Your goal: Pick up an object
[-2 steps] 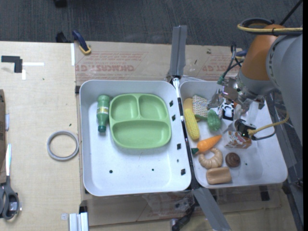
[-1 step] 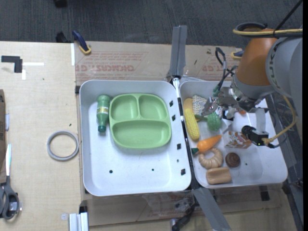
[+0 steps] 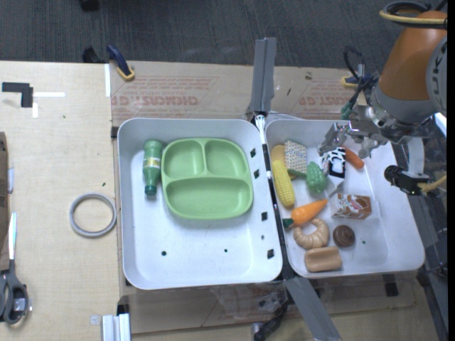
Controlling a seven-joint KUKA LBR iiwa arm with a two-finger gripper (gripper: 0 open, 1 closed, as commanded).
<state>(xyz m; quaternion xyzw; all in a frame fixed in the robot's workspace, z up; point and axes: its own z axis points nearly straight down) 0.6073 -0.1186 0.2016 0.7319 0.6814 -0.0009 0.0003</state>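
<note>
The counter (image 3: 57, 162) is light wood w/ a brown cardboard sheet (image 3: 185, 94) at the back. Behind it the floor (image 3: 213, 13) is dark grey carpet. On the counter's left side lie a grey ring (image 3: 92, 214), scissors (image 3: 13, 293) at the edge, and a black L-shaped mark (image 3: 20, 91) w/ white tape next to it. A blue and yellow clamp (image 3: 121, 62) sits at the cardboard's back corner.

Two white bins sit side by side. The left bin (image 3: 192, 254) has a green divided plate (image 3: 207, 178) and a green bottle (image 3: 151, 166) just beside it on the left.

The right bin (image 3: 398, 247) is full of toy food: yellow corn (image 3: 283, 182), a carrot (image 3: 311, 210), a green veg piece (image 3: 316, 177), a pretzel-like ring (image 3: 312, 234), a brown bread roll (image 3: 323, 259), a small choc donut (image 3: 344, 235), a snack packet (image 3: 352, 206), and a black and white thing (image 3: 334, 163) near the back.

The grey and orange arm (image 3: 412, 62) comes in from the right. The pincer (image 3: 348, 142) is low over the back of the right bin, near the black and white thing and a small orange piece (image 3: 354, 160). Can't tell if it's open or closed, or if it has hold of anything.
</note>
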